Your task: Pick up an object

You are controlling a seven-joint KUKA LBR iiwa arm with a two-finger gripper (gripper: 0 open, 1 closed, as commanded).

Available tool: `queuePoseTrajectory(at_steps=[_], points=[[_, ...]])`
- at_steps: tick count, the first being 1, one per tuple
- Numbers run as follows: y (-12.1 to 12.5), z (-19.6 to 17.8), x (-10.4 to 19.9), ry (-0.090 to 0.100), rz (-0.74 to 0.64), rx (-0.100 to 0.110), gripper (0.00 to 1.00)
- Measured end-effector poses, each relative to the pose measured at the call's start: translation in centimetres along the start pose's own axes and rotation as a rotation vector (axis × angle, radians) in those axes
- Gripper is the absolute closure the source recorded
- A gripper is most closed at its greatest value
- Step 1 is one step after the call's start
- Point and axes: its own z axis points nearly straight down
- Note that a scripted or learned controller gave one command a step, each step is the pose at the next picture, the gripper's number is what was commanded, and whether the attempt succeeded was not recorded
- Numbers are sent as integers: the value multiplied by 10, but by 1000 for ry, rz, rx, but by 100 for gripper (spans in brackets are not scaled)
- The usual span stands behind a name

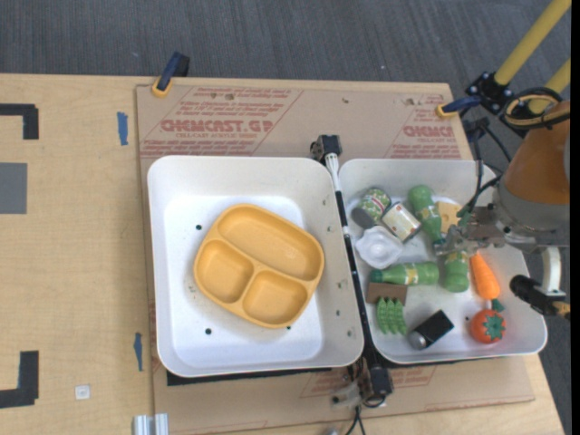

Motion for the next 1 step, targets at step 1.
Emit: queuePoseTrajectory(at_steps=[1], points=[[-38, -101, 44, 0, -109, 1, 100]])
